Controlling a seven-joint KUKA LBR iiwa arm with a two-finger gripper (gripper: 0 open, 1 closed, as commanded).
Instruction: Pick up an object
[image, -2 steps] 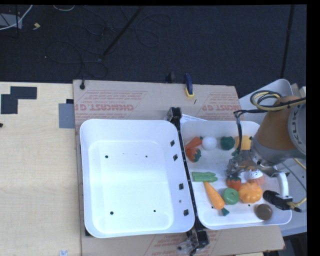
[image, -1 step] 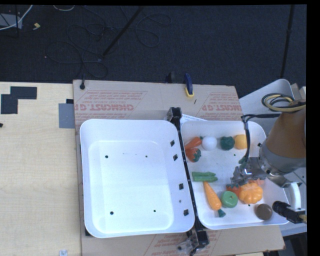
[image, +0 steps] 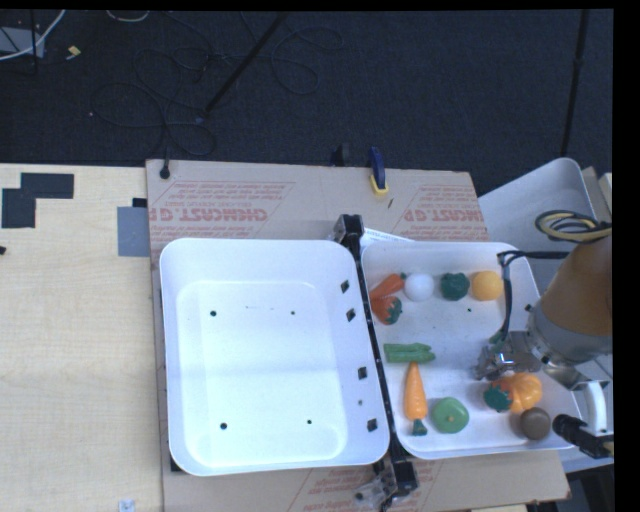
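The right bin (image: 440, 330) holds several toy foods. A red-orange piece (image: 385, 292), a white ball (image: 418, 287), a dark green piece (image: 454, 286) and a yellow-orange ball (image: 487, 286) line its far side. A green pod (image: 408, 352), a carrot (image: 414, 392) and a light green round piece (image: 450, 414) lie in the middle and front. My gripper (image: 495, 362) is low at the bin's right side. It sits just above an orange piece with a green end (image: 515, 392), and a brown ball (image: 535, 424) lies beside that.
The left bin (image: 200, 300) sits alongside, joined to the right one by a black clipped rim (image: 362, 340). Both rest on cardboard (image: 250, 205). The arm's grey body (image: 580, 310) overhangs the right bin's right edge.
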